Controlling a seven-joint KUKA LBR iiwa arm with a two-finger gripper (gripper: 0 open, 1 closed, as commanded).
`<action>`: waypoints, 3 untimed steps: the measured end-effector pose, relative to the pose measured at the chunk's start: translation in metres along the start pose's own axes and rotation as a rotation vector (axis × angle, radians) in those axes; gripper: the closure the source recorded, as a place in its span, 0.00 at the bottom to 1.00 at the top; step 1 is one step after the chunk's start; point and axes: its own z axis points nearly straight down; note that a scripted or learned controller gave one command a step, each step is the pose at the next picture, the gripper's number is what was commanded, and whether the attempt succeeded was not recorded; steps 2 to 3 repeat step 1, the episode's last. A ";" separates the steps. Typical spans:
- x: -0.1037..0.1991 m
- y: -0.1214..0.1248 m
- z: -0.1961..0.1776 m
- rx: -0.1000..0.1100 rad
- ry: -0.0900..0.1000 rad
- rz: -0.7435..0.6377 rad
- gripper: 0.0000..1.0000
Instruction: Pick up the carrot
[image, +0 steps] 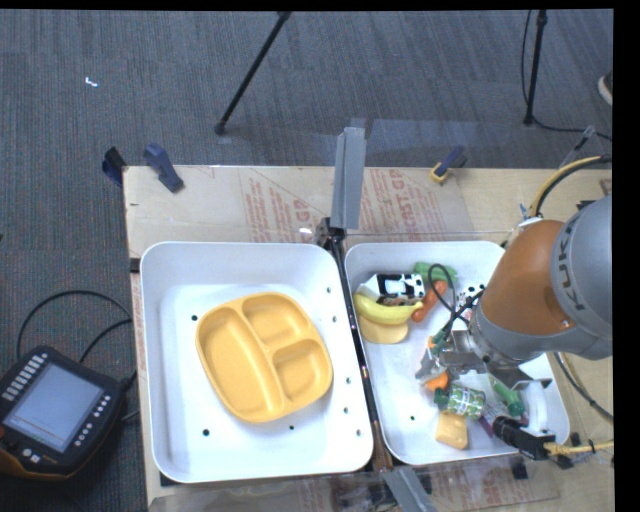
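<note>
The carrot is a short orange piece with a green top. It lies in the right bin, just right of the banana. My gripper hangs low over the middle of that bin, a little below and to the right of the carrot. A small orange bit shows at the gripper's lower edge; I cannot tell what it is or whether it is held. The arm's orange band covers the bin's right side.
A black-and-white toy sits above the banana. A green-labelled can, a yellow wedge and a green item crowd the bin's lower right. The left bin holds a yellow divided plate.
</note>
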 end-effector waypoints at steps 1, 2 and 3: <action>0.056 0.052 -0.092 -0.004 -0.003 0.117 1.00; 0.056 0.052 -0.092 -0.004 -0.003 0.117 1.00; 0.056 0.052 -0.092 -0.004 -0.003 0.117 1.00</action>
